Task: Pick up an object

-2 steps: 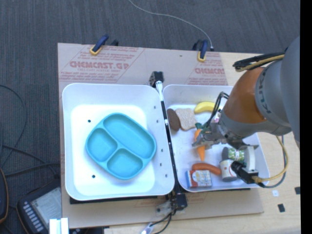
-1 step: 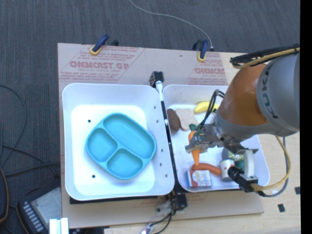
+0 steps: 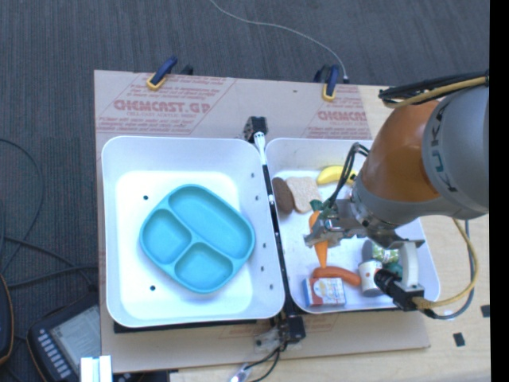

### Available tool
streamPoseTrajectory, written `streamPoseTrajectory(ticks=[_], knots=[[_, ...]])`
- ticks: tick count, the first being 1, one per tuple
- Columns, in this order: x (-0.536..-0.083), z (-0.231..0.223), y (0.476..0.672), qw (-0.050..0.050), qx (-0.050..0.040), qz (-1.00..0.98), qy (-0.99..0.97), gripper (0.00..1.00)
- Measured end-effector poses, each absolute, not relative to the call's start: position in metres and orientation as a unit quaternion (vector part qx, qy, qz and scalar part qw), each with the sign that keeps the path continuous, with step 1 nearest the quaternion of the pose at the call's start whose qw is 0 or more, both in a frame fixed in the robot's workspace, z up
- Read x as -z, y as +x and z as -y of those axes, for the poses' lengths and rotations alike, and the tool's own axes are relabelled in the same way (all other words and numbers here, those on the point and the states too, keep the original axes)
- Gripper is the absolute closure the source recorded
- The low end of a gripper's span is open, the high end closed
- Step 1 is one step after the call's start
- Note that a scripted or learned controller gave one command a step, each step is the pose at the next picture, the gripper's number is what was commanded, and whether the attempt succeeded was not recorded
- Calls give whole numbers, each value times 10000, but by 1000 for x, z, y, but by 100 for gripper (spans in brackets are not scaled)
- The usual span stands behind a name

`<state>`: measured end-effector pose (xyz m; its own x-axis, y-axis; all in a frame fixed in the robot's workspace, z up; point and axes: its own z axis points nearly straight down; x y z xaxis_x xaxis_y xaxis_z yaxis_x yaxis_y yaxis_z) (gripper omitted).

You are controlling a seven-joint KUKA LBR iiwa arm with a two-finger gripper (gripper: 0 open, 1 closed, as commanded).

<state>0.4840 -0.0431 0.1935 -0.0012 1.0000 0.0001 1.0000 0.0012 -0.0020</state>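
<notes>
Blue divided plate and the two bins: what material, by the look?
Blue divided plate: likely molded plastic, smooth matte, uniform colour with rounded compartment walls. Left bin and right bin: probably thin formed white plastic, slightly glossy, with soft rounded corners. Not certain from look alone.

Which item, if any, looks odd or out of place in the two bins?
Nothing looks spilled or broken. The blue divided plate lies askew in the left bin, turned against its walls. In the right bin the toy foods crowd together around the gripper, the carrot right beneath it.
</notes>
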Motion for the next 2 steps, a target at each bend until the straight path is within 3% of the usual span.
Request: streamPoseTrajectory(ticks=[2], knots=[[-212,43,485,8,-7,7079,-7063,100]])
